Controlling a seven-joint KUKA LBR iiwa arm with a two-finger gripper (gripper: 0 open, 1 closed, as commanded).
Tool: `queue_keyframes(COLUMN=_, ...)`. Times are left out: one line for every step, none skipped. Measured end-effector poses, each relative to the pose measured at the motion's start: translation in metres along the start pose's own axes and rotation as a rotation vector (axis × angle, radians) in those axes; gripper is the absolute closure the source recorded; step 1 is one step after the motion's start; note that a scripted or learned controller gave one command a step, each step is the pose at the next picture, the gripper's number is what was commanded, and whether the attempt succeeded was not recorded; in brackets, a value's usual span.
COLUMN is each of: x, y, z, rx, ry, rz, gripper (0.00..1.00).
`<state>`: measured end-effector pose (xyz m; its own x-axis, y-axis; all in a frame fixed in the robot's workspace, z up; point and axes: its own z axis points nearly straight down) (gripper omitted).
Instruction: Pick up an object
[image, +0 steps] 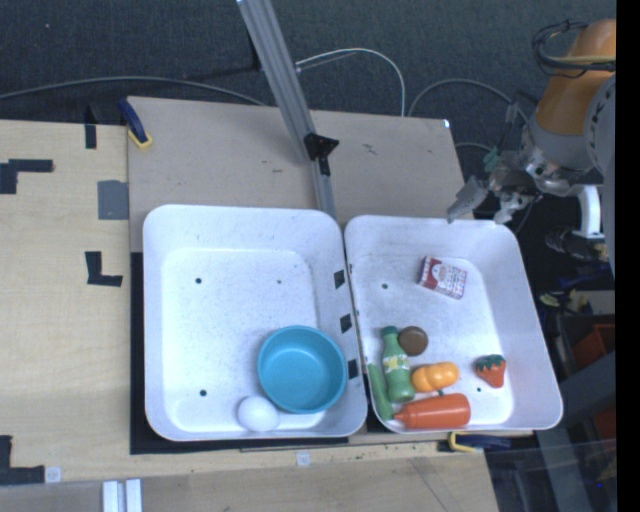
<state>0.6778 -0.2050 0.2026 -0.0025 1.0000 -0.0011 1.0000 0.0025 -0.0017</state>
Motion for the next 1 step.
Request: queue_keyframes(x=-0.0002, y=-0.0001, z=-0.0001, rx=0.0, ry=-0.001, rz=0.0, gripper=0.0)
